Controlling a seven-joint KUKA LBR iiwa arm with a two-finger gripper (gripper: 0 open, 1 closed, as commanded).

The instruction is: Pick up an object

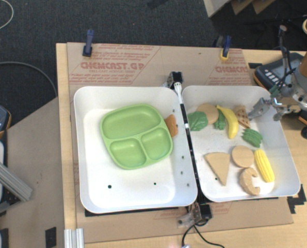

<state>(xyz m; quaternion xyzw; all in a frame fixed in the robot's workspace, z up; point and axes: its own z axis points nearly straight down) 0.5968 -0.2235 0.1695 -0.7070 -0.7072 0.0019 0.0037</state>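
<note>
The right bin (287, 143) holds several toy foods: a yellow banana (229, 121), a green leafy piece (197, 121), a tan round slice (209, 111), a brown cracker (242, 117), a green vegetable (252, 136), a corn cob (263, 165), a tan disc (241, 156), a tan wedge (219, 167) and a bitten cookie (248, 182). My gripper (265, 110) hangs over the bin's upper right corner, just right of the cracker. It is open with nothing between its fingers.
The left bin (86, 154) carries a green divided plate (136, 136) with a small orange-brown piece (171, 125) at its right edge. A ridge with a black cable (184, 123) separates the bins. Blue and yellow clamps hold the board at the back.
</note>
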